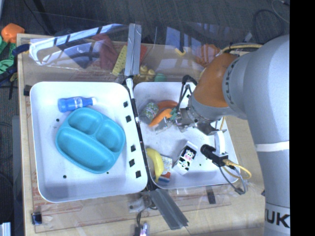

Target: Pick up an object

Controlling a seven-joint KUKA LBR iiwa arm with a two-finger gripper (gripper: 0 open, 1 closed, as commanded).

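1. Right bin: the end effector is low over its upper middle, near the divider between the bins; finger state cannot be told.
2. Orange carrot-shaped object: tapered, lying just beside the end effector.
3. Open floor lies mid-bin; a banana and black-and-white box occupy the lower edge.
4. Left bin: blue divided tray, blue bottle.

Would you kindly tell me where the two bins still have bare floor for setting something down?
In the left bin, bare floor lies along the near edge below the blue tray, and in the far right corner beyond the blue bottle. The right bin is crowded: the banana, the black-and-white box, the orange piece and the pincer leave only a small patch mid-floor.
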